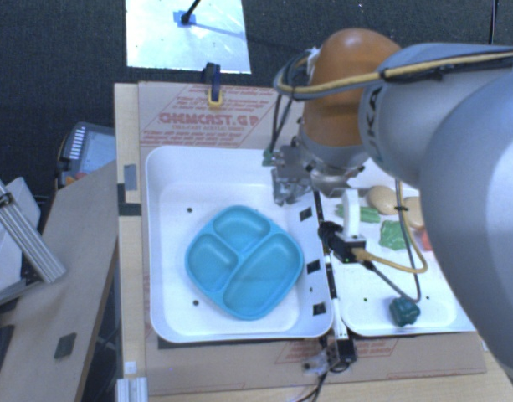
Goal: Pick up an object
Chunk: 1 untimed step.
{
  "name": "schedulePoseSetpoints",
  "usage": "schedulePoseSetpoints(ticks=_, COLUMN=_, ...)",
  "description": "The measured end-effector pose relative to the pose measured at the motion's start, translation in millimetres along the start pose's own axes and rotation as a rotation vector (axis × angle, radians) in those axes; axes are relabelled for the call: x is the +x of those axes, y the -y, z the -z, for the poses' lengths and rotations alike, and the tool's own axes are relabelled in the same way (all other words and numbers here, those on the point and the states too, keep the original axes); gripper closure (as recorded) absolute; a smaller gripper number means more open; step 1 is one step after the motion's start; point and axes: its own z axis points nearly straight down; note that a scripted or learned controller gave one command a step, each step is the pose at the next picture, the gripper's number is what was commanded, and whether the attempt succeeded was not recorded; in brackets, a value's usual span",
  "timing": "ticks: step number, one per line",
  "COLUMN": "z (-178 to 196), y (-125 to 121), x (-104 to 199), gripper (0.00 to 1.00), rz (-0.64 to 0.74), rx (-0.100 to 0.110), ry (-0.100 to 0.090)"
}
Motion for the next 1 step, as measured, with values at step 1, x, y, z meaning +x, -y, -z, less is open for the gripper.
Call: schedulePoseSetpoints(ticks=1, z=0.9, y=0.0, x=-1.7, gripper=0.0, rz=-0.002, rx=-0.001, ry=0.0)
